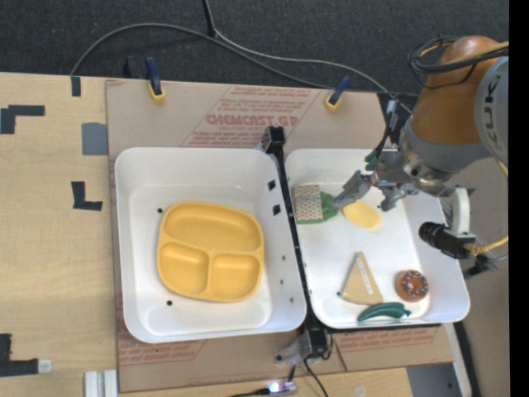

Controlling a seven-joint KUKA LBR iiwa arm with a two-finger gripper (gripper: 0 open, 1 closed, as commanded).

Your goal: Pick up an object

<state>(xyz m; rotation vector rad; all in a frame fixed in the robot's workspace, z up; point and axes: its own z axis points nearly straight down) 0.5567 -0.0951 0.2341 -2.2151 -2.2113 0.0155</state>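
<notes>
My gripper (pixel 364 198) hangs over the back half of the right bin (pixel 436 265), open, fingers spread. A pale yellow piece (pixel 362 215) lies on the bin floor just beneath and between the fingertips, not lifted. Left of it lies a scrub brush (pixel 309 204) with a green handle, close to the left finger (pixel 350 191). At the bin's front are a tan wedge (pixel 362 280), a frosted donut (pixel 411 285) and a green pepper (pixel 383 311).
The left bin (pixel 136 222) holds a yellow divided plate (pixel 211 250). A black divider clip (pixel 274 139) sits between the bins at the back. Cables run across the dark floor behind the bench.
</notes>
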